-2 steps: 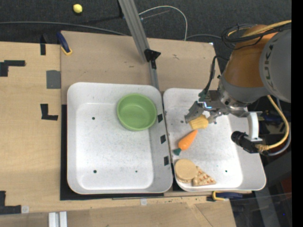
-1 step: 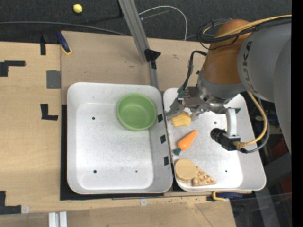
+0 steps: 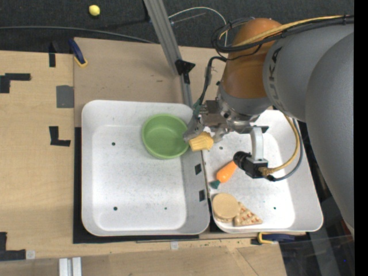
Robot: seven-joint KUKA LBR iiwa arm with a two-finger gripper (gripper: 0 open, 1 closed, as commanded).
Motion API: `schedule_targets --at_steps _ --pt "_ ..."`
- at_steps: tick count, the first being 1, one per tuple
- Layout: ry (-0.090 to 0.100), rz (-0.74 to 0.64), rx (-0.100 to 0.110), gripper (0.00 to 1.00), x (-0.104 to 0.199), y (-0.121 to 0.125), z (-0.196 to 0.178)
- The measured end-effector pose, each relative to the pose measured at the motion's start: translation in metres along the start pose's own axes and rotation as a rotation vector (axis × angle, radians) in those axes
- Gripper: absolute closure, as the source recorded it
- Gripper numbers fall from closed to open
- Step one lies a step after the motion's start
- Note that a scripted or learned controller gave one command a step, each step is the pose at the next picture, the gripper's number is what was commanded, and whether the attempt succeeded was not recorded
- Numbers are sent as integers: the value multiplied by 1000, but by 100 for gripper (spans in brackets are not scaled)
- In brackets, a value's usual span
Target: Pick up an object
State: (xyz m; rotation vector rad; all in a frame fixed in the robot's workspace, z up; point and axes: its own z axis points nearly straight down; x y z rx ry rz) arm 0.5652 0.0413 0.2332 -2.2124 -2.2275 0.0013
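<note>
My gripper (image 3: 202, 135) hangs over the divide between the two bins, at the right rim of a green bowl (image 3: 164, 135) in the left bin (image 3: 103, 171). A small yellow object (image 3: 201, 142) sits between its fingers, lifted above the bin edge. In the right bin (image 3: 287, 206) lie an orange carrot (image 3: 226, 172) with a green tip, a round tan cookie (image 3: 225, 206) and a waffle-like wedge (image 3: 247, 217).
The big grey arm covers the right side of the view and part of the right bin. A grey pole (image 3: 167, 33) slants down from the top to the bins' back edge. A yellow ball (image 3: 94, 10) lies on the dark floor far back left.
</note>
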Motion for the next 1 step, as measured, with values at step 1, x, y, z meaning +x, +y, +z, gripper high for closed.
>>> schedule_targets --at_steps 1 --pt "1 -1 0 100 51 0 -6"
